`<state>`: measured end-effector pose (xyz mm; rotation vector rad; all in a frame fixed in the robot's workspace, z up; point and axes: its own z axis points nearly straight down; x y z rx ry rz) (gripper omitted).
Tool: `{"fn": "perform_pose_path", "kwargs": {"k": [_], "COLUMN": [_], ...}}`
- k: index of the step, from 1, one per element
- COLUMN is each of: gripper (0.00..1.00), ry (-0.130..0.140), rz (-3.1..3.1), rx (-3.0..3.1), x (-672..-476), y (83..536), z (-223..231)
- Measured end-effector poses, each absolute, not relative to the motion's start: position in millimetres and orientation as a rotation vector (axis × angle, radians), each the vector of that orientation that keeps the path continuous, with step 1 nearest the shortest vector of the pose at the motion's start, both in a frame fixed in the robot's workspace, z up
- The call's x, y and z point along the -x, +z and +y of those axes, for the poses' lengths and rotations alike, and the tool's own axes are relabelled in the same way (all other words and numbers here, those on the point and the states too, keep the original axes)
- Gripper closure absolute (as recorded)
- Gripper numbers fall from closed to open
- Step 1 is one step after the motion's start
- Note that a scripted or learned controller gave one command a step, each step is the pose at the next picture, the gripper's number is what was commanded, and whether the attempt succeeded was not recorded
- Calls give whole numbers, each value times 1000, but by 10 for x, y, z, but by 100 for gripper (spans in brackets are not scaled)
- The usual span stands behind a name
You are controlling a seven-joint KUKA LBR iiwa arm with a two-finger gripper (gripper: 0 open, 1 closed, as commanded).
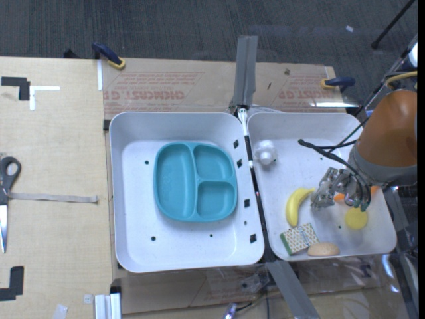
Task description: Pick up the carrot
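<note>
Two white bins side by side. Left bin (126, 198): just a teal divided plate (196, 180), three sections, nothing on it. Right bin (279, 131): banana (296, 206) mid-bin, checkered sponge (299, 238) and a tan bread roll (323, 249) at the near edge, lemon (356, 219) to the right, small clear cup-ish thing (265, 153) at the far left. Gripper (327, 195) down low between banana and lemon. Carrot (340, 197) barely visible, only an orange sliver right beside the gripper, mostly hidden behind it. Touching or not, hard to say. Open or closed, can't tell, too blurry.
</note>
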<state>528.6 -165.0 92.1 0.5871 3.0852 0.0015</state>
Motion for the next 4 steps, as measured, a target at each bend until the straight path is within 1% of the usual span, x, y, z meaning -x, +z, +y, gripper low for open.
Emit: {"fn": "perform_pose_path", "kwargs": {"k": [1, 2, 3, 4], "gripper": [100, 100, 100, 100], "ry": [1, -1, 0, 1], "rz": [3019, 3032, 2972, 2996], "rx": [-852, -808, -1009, -934], "x": [-5895, -5393, -4790, -5560], "y": [1037, 1474, 1152, 925], "z": [-1090, -1974, -2206, -1853]}}
